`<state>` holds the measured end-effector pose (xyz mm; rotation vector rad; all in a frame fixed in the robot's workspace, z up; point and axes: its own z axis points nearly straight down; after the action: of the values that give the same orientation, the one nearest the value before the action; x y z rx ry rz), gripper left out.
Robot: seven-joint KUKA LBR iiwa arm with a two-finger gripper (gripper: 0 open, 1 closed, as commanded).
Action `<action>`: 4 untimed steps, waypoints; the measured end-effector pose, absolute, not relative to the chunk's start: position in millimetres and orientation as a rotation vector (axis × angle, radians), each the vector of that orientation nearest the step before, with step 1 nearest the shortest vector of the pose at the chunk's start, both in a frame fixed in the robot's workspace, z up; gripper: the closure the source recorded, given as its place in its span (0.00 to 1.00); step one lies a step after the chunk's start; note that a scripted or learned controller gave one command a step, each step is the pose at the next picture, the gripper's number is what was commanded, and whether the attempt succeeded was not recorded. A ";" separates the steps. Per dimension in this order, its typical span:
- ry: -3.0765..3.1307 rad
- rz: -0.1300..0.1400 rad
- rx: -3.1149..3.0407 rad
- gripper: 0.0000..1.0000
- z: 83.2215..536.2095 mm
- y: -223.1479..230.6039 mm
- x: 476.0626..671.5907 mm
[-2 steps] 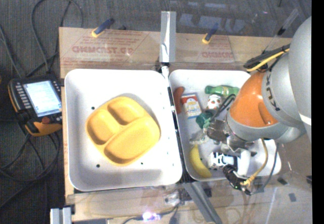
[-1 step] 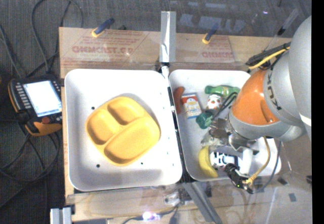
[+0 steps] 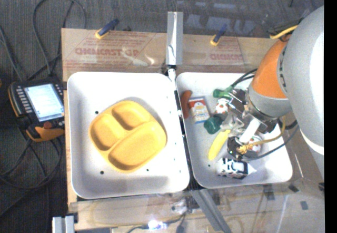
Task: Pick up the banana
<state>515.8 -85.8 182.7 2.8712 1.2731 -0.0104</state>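
The banana [image 3: 218,145] is yellow and lies at a slant near the middle of the right bin [image 3: 274,173]. My gripper [image 3: 233,117] hangs just above and to the right of the banana's upper end, low over the bin. The wrist parts crowd over it and hide how it stands against the banana. Nothing can be seen held in it.
Around the banana lie a dark green piece [image 3: 212,124], a small red and white box [image 3: 199,110], a brown object [image 3: 186,102], a green item [image 3: 220,91] and a black and white item [image 3: 233,167]. A yellow divided plate [image 3: 128,134] sits in the left bin [image 3: 79,174].
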 end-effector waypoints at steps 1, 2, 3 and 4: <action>1.273 -0.011 2.872 0.00 182.6 -85.8 515.8; 1.205 -0.009 2.900 0.00 248.8 -64.5 514.3; 1.135 -0.012 2.929 0.00 187.0 -138.8 534.3; 1.207 0.006 2.894 0.00 91.7 -108.9 550.9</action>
<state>550.9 -108.9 91.7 2.8944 1.2071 0.0056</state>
